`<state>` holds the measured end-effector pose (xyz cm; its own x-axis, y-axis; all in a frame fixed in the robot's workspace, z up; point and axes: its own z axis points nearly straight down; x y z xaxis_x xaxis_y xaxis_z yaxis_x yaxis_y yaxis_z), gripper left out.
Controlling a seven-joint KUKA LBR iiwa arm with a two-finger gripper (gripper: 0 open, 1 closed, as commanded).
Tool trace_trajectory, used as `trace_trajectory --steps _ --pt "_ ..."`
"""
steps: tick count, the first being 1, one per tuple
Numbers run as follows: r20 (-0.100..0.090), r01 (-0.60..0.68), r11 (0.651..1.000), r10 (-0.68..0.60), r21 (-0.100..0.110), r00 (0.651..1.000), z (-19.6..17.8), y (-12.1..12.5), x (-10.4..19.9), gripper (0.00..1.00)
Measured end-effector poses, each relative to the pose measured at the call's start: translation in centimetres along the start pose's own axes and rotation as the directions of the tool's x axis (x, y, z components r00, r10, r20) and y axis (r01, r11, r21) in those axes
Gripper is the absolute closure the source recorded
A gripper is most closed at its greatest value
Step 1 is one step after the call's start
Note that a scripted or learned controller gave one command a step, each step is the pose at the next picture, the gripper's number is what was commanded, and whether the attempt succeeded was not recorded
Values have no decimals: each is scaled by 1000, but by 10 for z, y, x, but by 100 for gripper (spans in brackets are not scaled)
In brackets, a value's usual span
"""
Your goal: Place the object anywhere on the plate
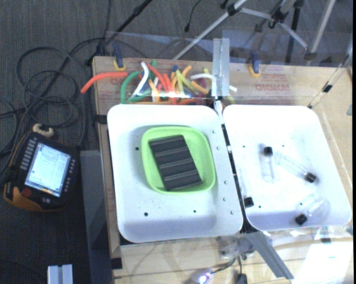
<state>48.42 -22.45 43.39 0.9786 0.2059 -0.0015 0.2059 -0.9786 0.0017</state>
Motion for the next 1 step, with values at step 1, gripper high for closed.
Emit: trace_trajectory --steps 1 --pt "0 -8 1000 8 0 1000 0 0 0 0"
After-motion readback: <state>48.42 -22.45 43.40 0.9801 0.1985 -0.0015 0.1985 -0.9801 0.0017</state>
